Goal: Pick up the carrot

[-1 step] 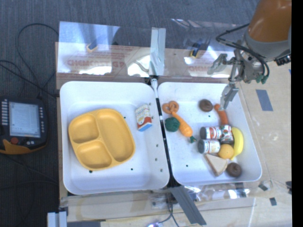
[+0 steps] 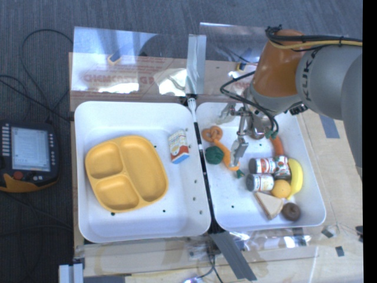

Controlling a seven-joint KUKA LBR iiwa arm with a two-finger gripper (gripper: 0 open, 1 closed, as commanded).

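Table, right bin (image 2: 312, 175) crowded; hand (image 2: 246, 139) open, empty; carrot (image 2: 277, 145) just right, cans (image 2: 268, 165) below — risk wrong grab.

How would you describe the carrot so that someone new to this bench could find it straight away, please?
Look in the right-hand white bin, under the gripper. By the bin's right wall, above the two small cans and the banana, lies the carrot. It is the one slim, tapering orange stick; the nearby orange is round.

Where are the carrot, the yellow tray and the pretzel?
carrot (image 2: 277, 145): camera view, on its orange body, right bin.
yellow tray (image 2: 125, 171): camera view, on the ridge between its compartments, left bin.
pretzel (image 2: 212, 134): camera view, on its loop, right bin.
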